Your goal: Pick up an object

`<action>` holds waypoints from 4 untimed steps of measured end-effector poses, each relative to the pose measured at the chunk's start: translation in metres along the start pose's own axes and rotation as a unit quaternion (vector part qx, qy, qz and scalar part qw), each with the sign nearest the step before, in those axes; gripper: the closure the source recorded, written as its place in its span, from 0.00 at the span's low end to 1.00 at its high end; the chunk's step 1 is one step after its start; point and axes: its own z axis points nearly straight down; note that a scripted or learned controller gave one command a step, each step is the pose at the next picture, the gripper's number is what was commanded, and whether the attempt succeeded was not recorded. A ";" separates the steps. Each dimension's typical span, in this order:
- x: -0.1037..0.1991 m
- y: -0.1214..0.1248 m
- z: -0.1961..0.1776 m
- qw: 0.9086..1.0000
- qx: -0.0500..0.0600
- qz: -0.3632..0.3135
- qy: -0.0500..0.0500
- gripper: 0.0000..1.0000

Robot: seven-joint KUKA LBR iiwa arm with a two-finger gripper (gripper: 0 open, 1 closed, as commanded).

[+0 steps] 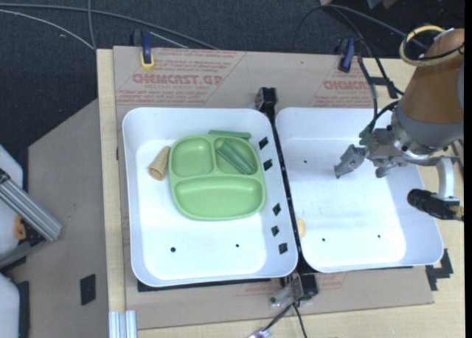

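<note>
A green divided plate (214, 192) lies in the left bin (199, 259). A dark green oblong piece (237, 156) rests in the plate's upper right compartment. A tan cone (158, 163) lies on the bin floor, touching the plate's left edge. My gripper (363, 168) hangs over the upper right part of the right bin (354, 248), far from these objects. Its fingers (345, 167) are spread open with nothing between them.
A black divider with clips (274, 181) runs between the two bins. A small yellow bit (300, 228) sits at the right bin's left rim. Blue clamps (147, 46) hold the bench board at the back. Cables (383, 78) trail behind the arm.
</note>
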 end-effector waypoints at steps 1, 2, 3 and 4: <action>0.000 0.003 -0.008 1.000 -0.007 -0.002 -0.001 0.00; -0.009 -0.001 0.044 1.000 -0.005 -0.001 -0.001 0.00; -0.008 -0.001 0.097 1.000 -0.005 -0.001 -0.001 0.00; -0.009 0.000 0.083 1.000 -0.008 -0.001 -0.001 1.00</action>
